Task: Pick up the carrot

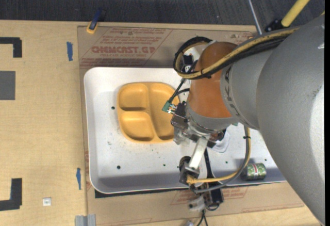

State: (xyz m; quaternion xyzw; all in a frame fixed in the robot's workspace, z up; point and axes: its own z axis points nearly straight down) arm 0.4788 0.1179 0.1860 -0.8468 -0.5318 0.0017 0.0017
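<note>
Arm: the grey arm [281, 83] reaches in from the right and covers the right part of the white bin [103, 132].
Gripper: the gripper [200, 140] hangs low over the bin floor, just beside the right edge of the plate.
Grip state: cannot tell; the wrist is on top of it, and nothing can be seen held.
Carrot: I cannot tell its place; it may lie under the wrist, on the bin floor.
Plate: a yellow divided plate [144, 111] sits in the bin's upper left, its sections bare.
Can: a green can [254, 170] lies by the bin's lower right rim, well apart from the plate.
Step in hand: probably the descent onto the carrot.
Doing it well: come straight down, close across the carrot's narrow width, keep off the plate's rim, and lift only once the hold is sure.
</note>
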